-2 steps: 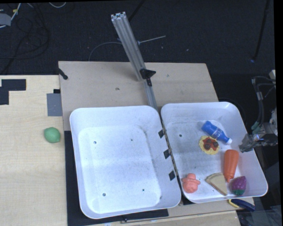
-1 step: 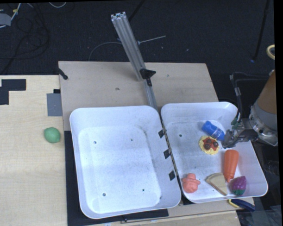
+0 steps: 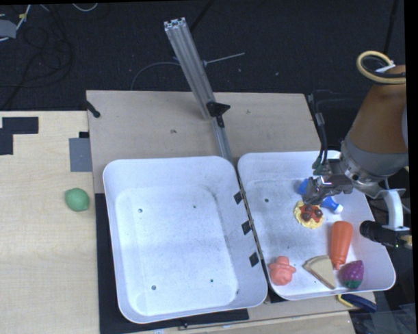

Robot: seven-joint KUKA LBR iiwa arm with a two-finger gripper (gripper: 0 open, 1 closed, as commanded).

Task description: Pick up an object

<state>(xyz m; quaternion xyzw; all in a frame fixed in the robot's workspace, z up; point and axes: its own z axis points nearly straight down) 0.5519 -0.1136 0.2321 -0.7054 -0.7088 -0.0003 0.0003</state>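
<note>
Bench: tan board, 2 shallow white bins side by side on black mat. Left bin (image 3: 121, 200) bare inside. Right bin (image 3: 278, 181) contents: yellow toy with red pieces (image 3: 309, 215) at centre; blue object (image 3: 307, 187) at 12 o'clock of it, partly under gripper (image 3: 322, 191); orange carrot (image 3: 340, 242) at 4 o'clock; purple toy (image 3: 352, 273), tan wedge (image 3: 321, 270), pink toy (image 3: 282, 270) along near edge. Gripper low over blue object; jaw state cannot tell. Green ball (image 3: 77, 200) on bench, 9 o'clock of left bin.

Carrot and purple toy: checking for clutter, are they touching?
Cannot tell. In the camera view the carrot's tip meets the purple toy with no plain gap, but overlap could cause that.
</note>
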